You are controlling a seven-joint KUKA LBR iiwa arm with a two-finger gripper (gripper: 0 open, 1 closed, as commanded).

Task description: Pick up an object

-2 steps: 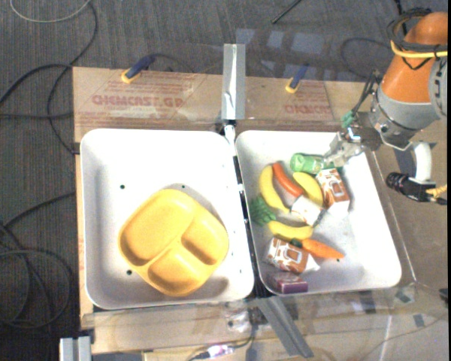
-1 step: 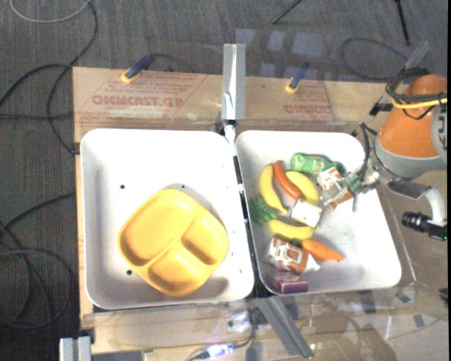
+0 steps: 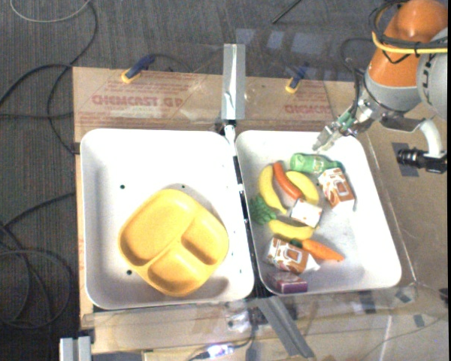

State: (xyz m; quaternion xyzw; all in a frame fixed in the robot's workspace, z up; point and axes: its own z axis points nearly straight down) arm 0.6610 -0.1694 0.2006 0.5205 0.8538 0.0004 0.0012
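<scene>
One yellow tray point(image 3: 174, 242) is lying in the left bin point(image 3: 98, 201); the gripper point(image 3: 327, 139) is hovering spread over two bananas point(image 3: 269, 188)

My gripper point(image 3: 325, 143) hangs over right bin point(image 3: 376, 201) far corner, near green bottle point(image 3: 313, 161). Toy food heaped below. Yellow tray point(image 3: 174, 241) in left bin point(image 3: 105, 171).
</scene>
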